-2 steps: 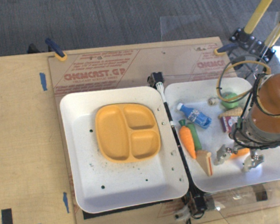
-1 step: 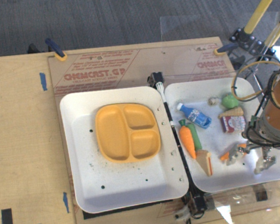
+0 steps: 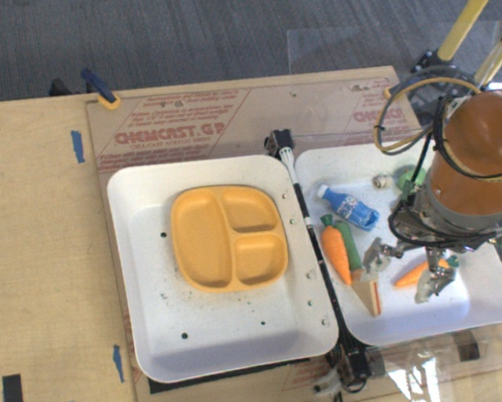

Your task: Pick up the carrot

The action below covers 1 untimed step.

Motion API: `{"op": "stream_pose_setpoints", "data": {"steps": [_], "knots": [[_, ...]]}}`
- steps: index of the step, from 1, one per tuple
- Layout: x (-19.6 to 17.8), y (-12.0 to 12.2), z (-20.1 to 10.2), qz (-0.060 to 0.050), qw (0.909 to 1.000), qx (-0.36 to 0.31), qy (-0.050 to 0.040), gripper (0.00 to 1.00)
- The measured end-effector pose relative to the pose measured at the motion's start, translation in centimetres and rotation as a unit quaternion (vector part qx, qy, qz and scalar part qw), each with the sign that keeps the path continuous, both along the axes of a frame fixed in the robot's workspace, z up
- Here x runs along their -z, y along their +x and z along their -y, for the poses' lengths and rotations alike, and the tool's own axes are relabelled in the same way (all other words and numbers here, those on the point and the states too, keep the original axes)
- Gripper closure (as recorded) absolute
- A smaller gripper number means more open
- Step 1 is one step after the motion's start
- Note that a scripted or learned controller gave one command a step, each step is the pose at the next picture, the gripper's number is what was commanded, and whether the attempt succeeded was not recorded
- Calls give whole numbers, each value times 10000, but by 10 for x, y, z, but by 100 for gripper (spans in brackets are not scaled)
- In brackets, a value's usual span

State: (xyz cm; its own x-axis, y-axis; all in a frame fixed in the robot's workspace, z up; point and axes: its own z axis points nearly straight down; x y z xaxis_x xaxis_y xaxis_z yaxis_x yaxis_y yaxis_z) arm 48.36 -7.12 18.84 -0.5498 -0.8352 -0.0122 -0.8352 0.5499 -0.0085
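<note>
Plainly, the arm's grey tool (image 3: 409, 266) hangs low over the right-hand shallow white bin (image 3: 488, 304), at the lower right of the frame; its metal fingers look spread, one prong by the bin's middle and another lower right, and a small orange piece (image 3: 412, 275) lies between them, though whether it is pinched or merely lying under them I cannot tell.

The long orange toy carrot with a green top (image 3: 335, 253) lies along the left side of that bin, just beside a green stick-like piece (image 3: 351, 245), below a blue plastic bottle (image 3: 349, 208) and above a small tan wedge (image 3: 371, 294); it sits apart from the tool, toward the frame's centre.

The left bin (image 3: 148, 324) carries a yellow three-compartment plate (image 3: 228, 237), well clear of the work.

The risk, as I judge it: the tool closes on the small orange piece instead of the carrot; or, shifting left, it catches the crowded neighbours, nudging the carrot against the bin wall; a rounded, tapered body may also slip from a shallow pinch.
</note>
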Motion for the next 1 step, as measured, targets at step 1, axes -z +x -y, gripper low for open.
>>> {"op": "stream_pose_setpoints", "data": {"steps": [1], "knots": [[93, -1, 74, -15, 9999, 130, -16, 0]]}}
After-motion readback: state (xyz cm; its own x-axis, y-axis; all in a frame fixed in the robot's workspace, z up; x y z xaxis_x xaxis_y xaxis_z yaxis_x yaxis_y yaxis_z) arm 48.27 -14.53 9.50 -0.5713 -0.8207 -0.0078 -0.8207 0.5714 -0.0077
